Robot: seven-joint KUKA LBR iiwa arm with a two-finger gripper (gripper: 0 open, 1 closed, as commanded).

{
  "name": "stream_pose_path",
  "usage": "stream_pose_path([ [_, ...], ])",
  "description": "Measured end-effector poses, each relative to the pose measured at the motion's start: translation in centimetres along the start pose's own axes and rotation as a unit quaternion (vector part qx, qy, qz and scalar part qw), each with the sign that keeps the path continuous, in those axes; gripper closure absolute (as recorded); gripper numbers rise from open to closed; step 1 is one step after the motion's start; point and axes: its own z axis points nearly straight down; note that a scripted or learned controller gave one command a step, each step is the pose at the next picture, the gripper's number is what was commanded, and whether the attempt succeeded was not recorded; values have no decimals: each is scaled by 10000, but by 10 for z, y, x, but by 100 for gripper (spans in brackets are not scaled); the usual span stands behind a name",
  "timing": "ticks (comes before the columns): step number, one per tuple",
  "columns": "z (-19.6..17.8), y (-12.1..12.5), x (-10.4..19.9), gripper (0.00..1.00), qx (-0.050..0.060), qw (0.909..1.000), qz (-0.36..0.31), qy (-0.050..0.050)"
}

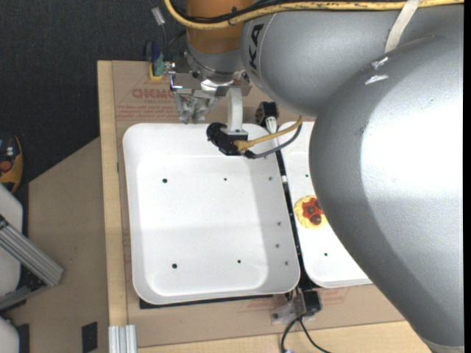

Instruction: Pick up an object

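A small yellow and red object (309, 212) lies at the left side of the right bin (324, 267), close to the wall between the bins. My gripper (193, 110) hangs over the far rim of the left bin (147, 197), near its middle and well away from that object. I see nothing held in it. The grey arm covers most of the right bin.
The two bins stand on a brown cardboard sheet (110, 138) with red print at its far edge. A small blue and yellow part (154, 61) sits at the sheet's far left corner. A black connector with a cable (305, 304) lies at the front edge.
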Motion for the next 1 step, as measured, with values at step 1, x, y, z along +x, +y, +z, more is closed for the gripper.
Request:
stream_pose_path([
  [1, -72, 2, 11, 100, -68, 10000, 13, 18],
])
